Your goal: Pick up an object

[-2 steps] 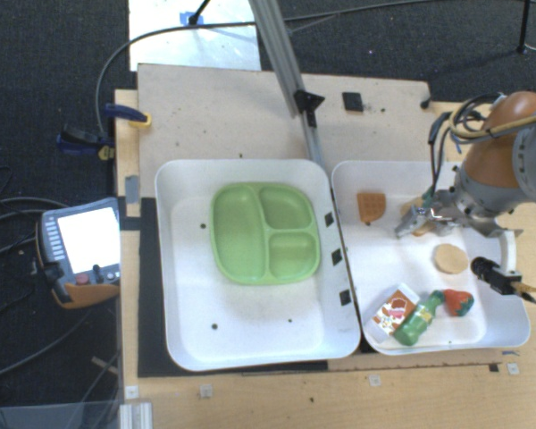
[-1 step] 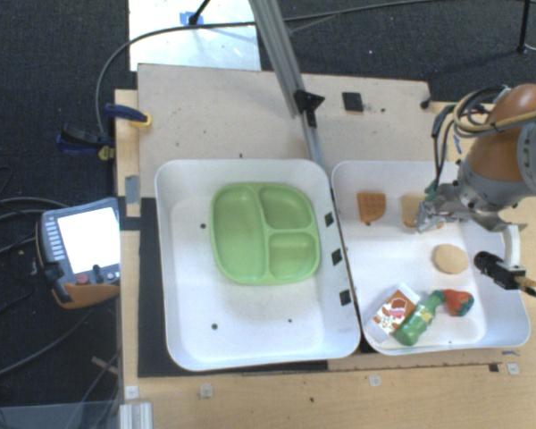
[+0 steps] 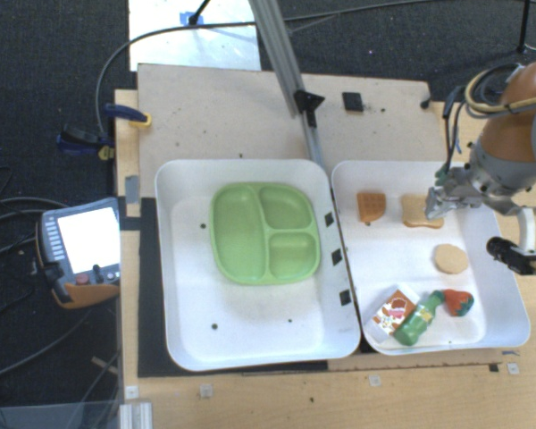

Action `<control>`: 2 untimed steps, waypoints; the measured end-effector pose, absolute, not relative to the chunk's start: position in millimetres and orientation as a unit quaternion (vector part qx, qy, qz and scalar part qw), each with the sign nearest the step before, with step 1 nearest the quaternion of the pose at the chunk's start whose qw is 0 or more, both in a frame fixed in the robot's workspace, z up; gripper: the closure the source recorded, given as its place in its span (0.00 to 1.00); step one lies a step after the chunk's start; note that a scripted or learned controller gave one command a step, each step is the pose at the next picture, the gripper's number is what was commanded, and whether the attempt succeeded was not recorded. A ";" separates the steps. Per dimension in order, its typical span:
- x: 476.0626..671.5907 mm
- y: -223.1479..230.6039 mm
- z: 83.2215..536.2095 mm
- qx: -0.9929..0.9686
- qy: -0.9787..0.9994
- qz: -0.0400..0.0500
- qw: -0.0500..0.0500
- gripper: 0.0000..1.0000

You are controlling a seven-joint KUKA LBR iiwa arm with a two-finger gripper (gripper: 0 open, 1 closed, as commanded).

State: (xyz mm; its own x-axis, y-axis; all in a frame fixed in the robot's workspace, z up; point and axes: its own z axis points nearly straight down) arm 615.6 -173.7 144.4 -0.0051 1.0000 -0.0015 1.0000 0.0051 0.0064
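Glossy green bottle (image 3: 417, 322) lay lowest in the right bin (image 3: 500, 333), while the gripper (image 3: 436, 202), grip unclear, met a flat tan slice (image 3: 418, 213).

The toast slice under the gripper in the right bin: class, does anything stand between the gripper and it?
Nothing visible does. The gripper is right over the pale toast slice in the right bin. The darker toast piece lies apart to its left, and the round cookie below, both out of the way.

Grey arm (image 3: 509, 155) with orange band, black cables looped above.
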 end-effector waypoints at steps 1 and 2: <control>619.0 -170.3 188.9 0.705 0.709 0.002 0.002 1.00; 621.6 -171.3 254.6 0.704 0.710 0.003 0.004 1.00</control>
State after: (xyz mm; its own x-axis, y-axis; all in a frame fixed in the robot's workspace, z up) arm 621.6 -171.3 254.6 -0.0074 1.0000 -0.0026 0.9999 0.0074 0.0099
